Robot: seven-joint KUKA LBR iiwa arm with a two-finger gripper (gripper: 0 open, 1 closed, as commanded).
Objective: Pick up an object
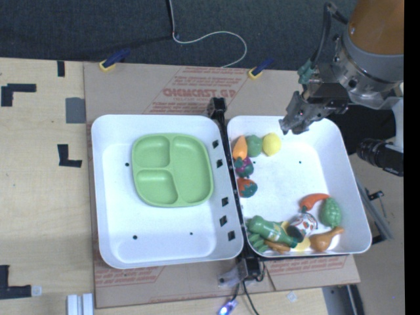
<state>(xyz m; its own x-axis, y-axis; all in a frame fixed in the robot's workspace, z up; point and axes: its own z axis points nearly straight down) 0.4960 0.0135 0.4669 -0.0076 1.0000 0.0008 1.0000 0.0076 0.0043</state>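
Divided plate (173,170) in left bin (108,195); toys (289,231) in right bin (341,169).

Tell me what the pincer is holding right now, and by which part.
Nothing. The pincer hangs above the right bin's far edge, beside the yellow lemon, with nothing between its fingers.

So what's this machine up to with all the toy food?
A robot arm is trying to pick something up. Its gripper hangs over the back of the right bin, near a yellow lemon, with nothing in it. Toy food lies scattered in that bin; the left bin holds a green divided plate.
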